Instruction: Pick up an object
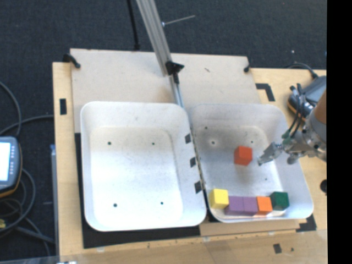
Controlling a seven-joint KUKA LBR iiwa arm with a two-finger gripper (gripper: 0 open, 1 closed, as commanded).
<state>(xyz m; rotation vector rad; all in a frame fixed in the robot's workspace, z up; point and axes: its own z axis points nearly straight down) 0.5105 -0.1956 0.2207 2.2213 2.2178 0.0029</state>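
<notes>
A red-orange cube (243,155) lies alone near the middle of the right bin (273,111). Along that bin's front wall sit a yellow cube (220,197), a purple block (243,204), a small orange cube (264,204) and a green cube (280,200) in a row. My gripper (276,153) reaches in from the right, low over the bin's right side. It is just to the right of the red-orange cube, with a narrow gap between them. Nothing is seen held in it.
The left bin (88,117) stands beside the right one, their walls touching at the centre. A slanted aluminium pole (159,43) rises from behind the bins. A handheld screen (7,164) and cables lie off the bench at far left.
</notes>
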